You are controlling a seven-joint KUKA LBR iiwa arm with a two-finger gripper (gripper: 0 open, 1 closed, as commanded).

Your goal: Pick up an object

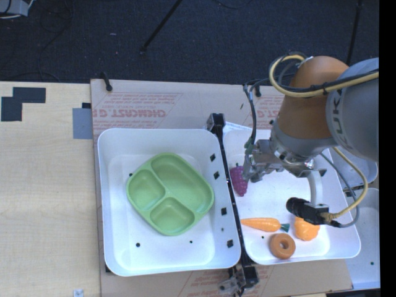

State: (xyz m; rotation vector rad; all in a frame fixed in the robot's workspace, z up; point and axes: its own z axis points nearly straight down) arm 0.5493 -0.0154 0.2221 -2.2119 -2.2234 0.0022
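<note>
— In right bin, against left wall: purple object, beneath gripper. Gripper state?
— Cannot tell. Risk: wall fouling a finger, object slipping; carrot well apart.

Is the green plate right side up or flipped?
Right side up. The green plate lies flat in the left bin, and its three compartments face up with their dividing ridges visible.

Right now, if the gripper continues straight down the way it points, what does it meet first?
Most likely the purple grape bunch, which lies just under the gripper near the left wall of the right bin. Depth is unclear from this slanted view, so it could instead reach the bin floor beside it.
</note>
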